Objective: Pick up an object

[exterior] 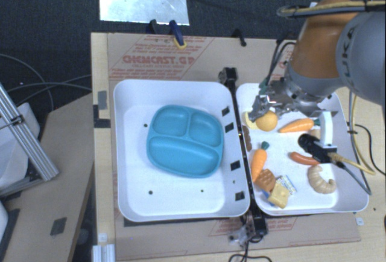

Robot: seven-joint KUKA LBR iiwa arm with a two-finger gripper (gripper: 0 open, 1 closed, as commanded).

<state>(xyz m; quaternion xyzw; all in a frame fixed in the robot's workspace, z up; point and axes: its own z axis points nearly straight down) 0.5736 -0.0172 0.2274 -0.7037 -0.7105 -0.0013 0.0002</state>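
- Where the arm (362, 55) reaches in from the right, its gripper (263, 105) hangs low over the upper left part of the right bin (350, 191).
- Gripper state: the metal parts crowd together at this angle. Released or clenched, cannot tell.
- Yellow round fruit (267, 121) lies on the bin floor right under the gripper tip. Touching it or just short of it, cannot tell. Nor can it be told whether the fruit is grasped.
- Orange carrot (297, 125) lies just right of the fruit, nearly level.
- Second carrot (258, 162), green end uppermost, sits below the fruit, close to the bin's left wall.
- Red sausage-shaped piece (303, 159) lies mid-bin, to the right of the second carrot.
- Pale croissant (321, 178) rests toward the lower right, near the red piece.
- Brown lump (265, 180) and yellow cheese wedge (279, 195) touch one another at the bin's lower left.
- Left bin (139, 194) holds a blue divided plate (185, 140) about at its centre, lying flat, well apart from the gripper.
- Both bins stand side by side on a brown cardboard sheet (157, 58) with red print.
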